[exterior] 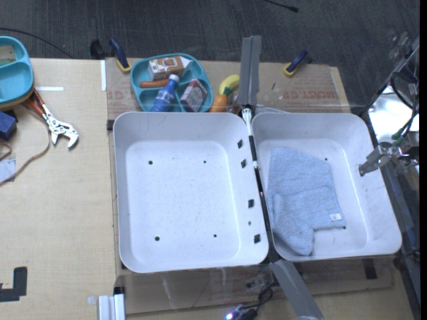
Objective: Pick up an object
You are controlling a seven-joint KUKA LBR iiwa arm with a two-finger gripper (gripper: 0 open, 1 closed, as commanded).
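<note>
Grey-blue towel (301, 197) lies rumpled in the right bin (373, 179), a white tag at its lower right corner; left bin (133, 199) beside it. Gripper (375, 160) sits at the right bin's right rim, half lost in glare and clutter at the frame edge, well apart from the towel. Teal tray (141, 79) of small items on the worktop (60, 212) behind; contents hard to make out.

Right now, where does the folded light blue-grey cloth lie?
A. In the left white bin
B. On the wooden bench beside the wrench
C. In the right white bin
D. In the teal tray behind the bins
C. The folded light blue-grey cloth lies flat on the floor of the right white bin, left of its middle.
</note>
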